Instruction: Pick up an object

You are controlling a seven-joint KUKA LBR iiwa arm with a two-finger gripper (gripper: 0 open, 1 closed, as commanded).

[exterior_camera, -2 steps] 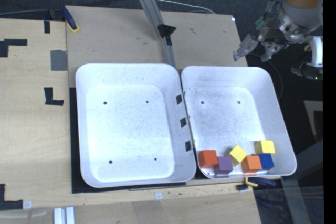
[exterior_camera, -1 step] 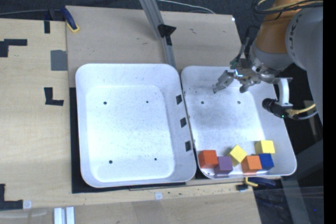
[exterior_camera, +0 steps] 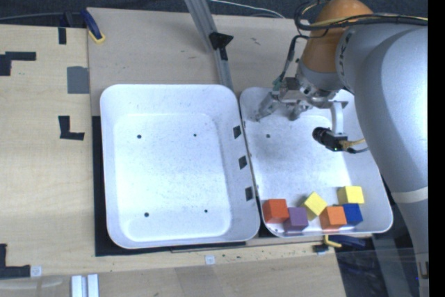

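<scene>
Gripper (exterior_camera: 278, 108) hangs at the right bin's (exterior_camera: 306, 156) far end, fingers spread wide, nothing between them. Blocks sit well apart from it along the near rim; orange block (exterior_camera: 275, 209) lies almost straight toward the near edge from it.

Pincer (exterior_camera: 278, 110) hovers at the right bin's (exterior_camera: 292, 149) far end; blocks (exterior_camera: 313, 209) cluster near.

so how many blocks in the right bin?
6, all along the near edge: orange block, purple block, yellow block, second orange block, blue block, second yellow block. More could sit behind them, unseen.
</scene>
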